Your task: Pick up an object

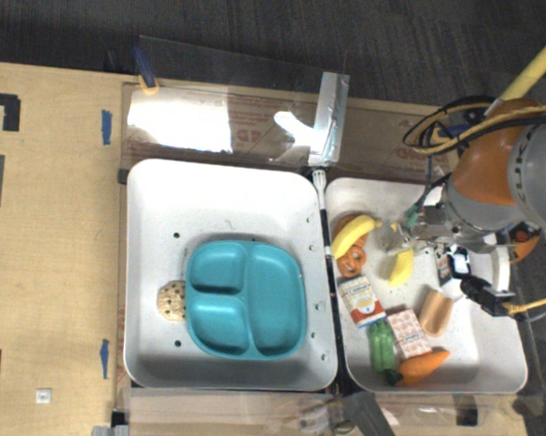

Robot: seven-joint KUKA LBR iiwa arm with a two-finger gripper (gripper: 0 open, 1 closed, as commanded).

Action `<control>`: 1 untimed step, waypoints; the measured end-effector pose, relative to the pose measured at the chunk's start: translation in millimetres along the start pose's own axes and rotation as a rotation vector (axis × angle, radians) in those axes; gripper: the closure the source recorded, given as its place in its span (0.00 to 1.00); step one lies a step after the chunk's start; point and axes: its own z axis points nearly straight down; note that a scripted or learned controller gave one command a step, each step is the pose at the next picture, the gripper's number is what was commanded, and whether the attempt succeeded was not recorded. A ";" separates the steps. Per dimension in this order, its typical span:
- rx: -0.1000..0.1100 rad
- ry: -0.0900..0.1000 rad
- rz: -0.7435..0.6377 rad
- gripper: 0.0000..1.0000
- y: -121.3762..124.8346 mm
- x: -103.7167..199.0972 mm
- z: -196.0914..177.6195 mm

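1. Arm [503,169]: reaches in from the right over the right bin [505,376], wrist bent down.
2. Gripper [411,235]: low at a small banana [400,267]; grip state impossible to tell.
3. Right bin: larger banana [354,233], cartons, carrot [423,364], partly overlapping.
4. Left bin [148,250]: teal tray [245,297]; cookie [171,299] half hidden.
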 end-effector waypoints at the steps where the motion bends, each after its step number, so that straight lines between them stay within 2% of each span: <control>1: 0.002 0.004 0.042 1.00 13.3 49.9 -90.4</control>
